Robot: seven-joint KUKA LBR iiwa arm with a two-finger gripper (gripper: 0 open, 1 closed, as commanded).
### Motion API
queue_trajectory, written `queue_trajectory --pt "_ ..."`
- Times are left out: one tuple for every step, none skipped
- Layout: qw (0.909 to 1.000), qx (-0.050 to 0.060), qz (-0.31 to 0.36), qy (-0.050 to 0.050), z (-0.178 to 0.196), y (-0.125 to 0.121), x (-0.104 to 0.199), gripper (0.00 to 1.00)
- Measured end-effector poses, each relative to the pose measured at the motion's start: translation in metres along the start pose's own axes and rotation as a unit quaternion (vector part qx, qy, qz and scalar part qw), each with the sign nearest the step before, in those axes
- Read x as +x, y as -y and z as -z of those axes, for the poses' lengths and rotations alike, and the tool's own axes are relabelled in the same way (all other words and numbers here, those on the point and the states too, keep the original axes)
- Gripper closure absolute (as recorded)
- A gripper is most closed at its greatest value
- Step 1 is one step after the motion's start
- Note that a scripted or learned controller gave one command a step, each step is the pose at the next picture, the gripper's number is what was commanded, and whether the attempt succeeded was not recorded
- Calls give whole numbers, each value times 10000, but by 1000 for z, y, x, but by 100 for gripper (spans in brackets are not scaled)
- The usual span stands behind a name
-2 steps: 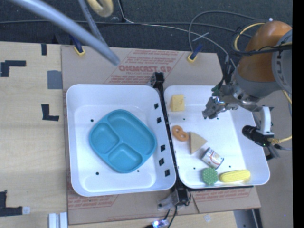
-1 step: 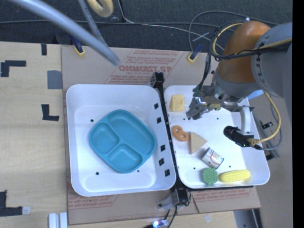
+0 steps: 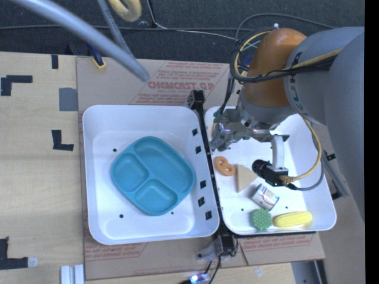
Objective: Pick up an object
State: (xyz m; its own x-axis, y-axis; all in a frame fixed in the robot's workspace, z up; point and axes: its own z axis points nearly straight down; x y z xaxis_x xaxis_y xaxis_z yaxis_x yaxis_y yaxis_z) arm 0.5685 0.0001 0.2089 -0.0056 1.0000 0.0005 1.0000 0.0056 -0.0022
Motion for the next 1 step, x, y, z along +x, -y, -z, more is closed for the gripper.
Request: queue_trajectory --pt "10000 1 -5 4 -5 3 57 100"
